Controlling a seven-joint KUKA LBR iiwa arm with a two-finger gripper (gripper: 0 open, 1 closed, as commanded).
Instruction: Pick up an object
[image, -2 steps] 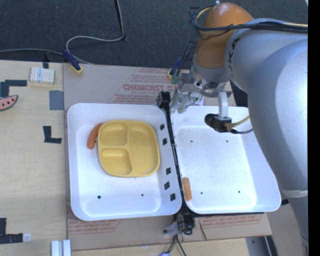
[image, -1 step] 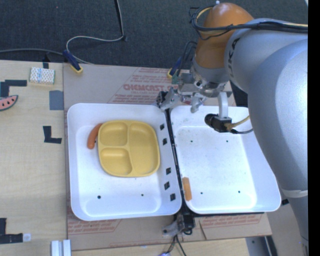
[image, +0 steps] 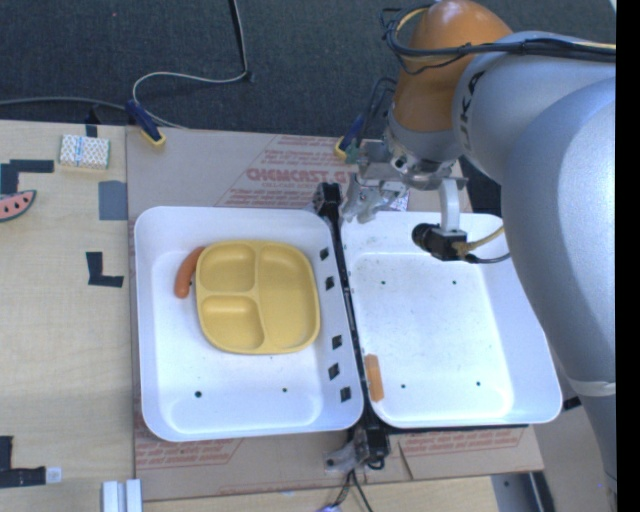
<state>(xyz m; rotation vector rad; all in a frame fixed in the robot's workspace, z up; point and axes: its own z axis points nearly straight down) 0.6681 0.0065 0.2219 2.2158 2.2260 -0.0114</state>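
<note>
Three candidates: yellow divided plate (image: 258, 297) and orange sausage (image: 185, 273) touching its left rim in left bin (image: 160, 400), small orange piece (image: 373, 377) by right bin (image: 520, 390) near-left wall; gripper (image: 375, 198) over the bins' far divide, finger state cannot tell; best descend squarely on the lone piece
</note>
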